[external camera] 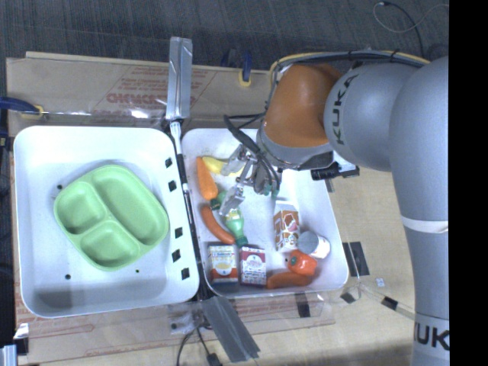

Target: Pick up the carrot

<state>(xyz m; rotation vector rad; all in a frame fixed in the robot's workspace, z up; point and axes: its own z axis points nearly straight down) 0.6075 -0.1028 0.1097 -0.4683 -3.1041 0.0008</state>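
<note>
The carrot (206,180) is a short orange tapered piece lying near the left wall of the right bin (332,227), pointing roughly away from the camera, with a bit of green at its near end. My gripper (246,177) hangs low over the bin's back middle, just right of the carrot and apart from it. Nothing of the carrot shows inside the gripper. The grey arm with its orange band (301,109) covers the bin's far right corner.
Beside the carrot lie a yellow item (215,165), a longer red-orange stick (213,221) and a green bottle (233,224). Two small boxes (237,262), a can (286,229), a white cup (313,245) and a red vegetable (301,263) crowd the front. A green divided plate (111,216) sits in the left bin.
</note>
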